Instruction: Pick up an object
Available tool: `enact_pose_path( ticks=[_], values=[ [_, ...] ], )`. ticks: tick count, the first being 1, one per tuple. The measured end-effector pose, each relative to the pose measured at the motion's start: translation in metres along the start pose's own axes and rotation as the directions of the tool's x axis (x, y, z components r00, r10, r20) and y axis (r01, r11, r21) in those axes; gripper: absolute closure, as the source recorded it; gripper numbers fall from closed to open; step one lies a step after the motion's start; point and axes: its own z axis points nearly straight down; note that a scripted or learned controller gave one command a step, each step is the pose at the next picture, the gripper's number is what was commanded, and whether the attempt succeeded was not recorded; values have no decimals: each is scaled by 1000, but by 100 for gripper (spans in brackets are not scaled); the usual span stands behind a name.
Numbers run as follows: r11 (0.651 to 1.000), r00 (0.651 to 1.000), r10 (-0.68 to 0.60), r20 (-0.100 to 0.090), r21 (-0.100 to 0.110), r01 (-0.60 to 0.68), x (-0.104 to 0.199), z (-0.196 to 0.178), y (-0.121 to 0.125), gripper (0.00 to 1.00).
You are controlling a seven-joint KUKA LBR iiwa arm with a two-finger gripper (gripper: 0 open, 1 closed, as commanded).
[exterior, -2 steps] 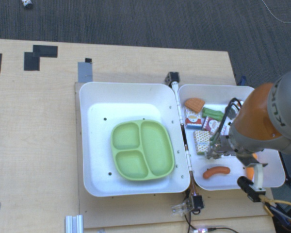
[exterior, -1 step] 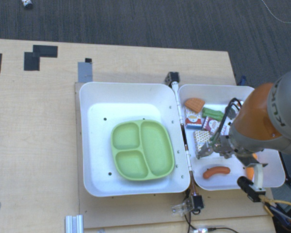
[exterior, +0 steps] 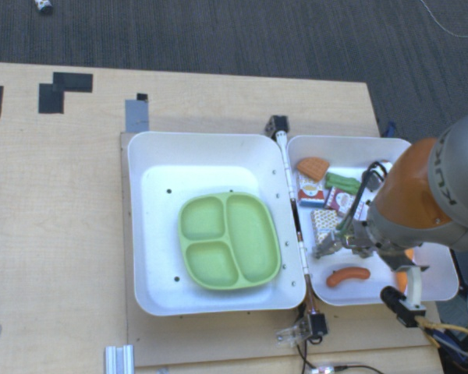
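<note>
From the one camera above, a pale wooden bench (exterior: pixel 54 209) carries two shallow white bins side by side. The left white bin (exterior: pixel 152 232) holds one thing: a light green plastic tray with three compartments (exterior: pixel 229 241), lying flat near the middle of the bin floor, its compartments bare.

The right white bin (exterior: pixel 437 275) holds several small things. I count one orange-brown wedge-shaped piece like toast (exterior: pixel 313 167) near the far left corner; one dark green flat packet (exterior: pixel 342 182) just to its right; one small red and white printed box (exterior: pixel 312 192) below the wedge; one white printed packet with red marks (exterior: pixel 342 202) beside that box; one patterned flat card or packet (exterior: pixel 324 221) nearer the bin's left wall; and one red-orange sausage-shaped toy (exterior: pixel 348 276) lying flat on the bin floor toward the near edge, apart from the others.

The grey arm with its orange band (exterior: pixel 409 189) reaches in from the right and covers much of the right bin. Its hand (exterior: pixel 333 242) sits low over the bin, just above the sausage toy and beside the patterned packet. Metal finger parts point toward the bin's left wall, but whether they are spread or closed I cannot tell, and nothing is clearly seen between them.
</note>
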Motion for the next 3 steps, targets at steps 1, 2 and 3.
enact_pose_path(
  ticks=[1,2,3],
  values=[
    [1000,1000,-4,1,-6,4,0,-11,2,100],
    [1000,1000,-3,0,-6,3,0,-11,2,0],
    [1000,1000,1,1,-1,-1,1,0,0,0]
  ],
)
